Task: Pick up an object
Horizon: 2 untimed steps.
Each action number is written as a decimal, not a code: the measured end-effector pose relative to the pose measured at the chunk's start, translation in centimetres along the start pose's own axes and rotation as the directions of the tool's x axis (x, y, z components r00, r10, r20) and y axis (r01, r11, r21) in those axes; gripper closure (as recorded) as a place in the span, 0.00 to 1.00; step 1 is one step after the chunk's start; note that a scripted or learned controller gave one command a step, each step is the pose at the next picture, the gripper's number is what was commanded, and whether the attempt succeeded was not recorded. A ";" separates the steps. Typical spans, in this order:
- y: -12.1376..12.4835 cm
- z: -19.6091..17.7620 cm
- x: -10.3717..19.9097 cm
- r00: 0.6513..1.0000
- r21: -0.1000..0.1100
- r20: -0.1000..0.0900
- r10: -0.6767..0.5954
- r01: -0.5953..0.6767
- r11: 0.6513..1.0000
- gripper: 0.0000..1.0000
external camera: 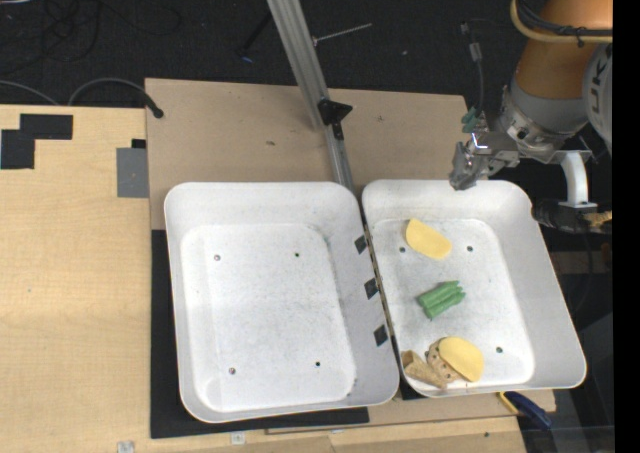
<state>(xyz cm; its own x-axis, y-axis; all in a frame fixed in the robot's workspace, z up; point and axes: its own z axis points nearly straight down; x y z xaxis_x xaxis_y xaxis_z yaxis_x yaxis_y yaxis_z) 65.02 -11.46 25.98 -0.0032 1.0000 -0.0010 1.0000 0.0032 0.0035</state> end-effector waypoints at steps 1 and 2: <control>-0.4 1.5 5.8 1.000 0.008 -0.003 -0.001 0.001 1.000 1.00; -0.7 2.9 10.7 1.000 0.008 -0.003 0.000 0.000 1.000 1.00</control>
<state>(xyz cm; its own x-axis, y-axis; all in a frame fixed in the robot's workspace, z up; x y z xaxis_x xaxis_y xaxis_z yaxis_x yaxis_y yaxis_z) 64.28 -0.77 23.11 -0.0029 1.0000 0.0017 1.0000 0.0029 -0.0047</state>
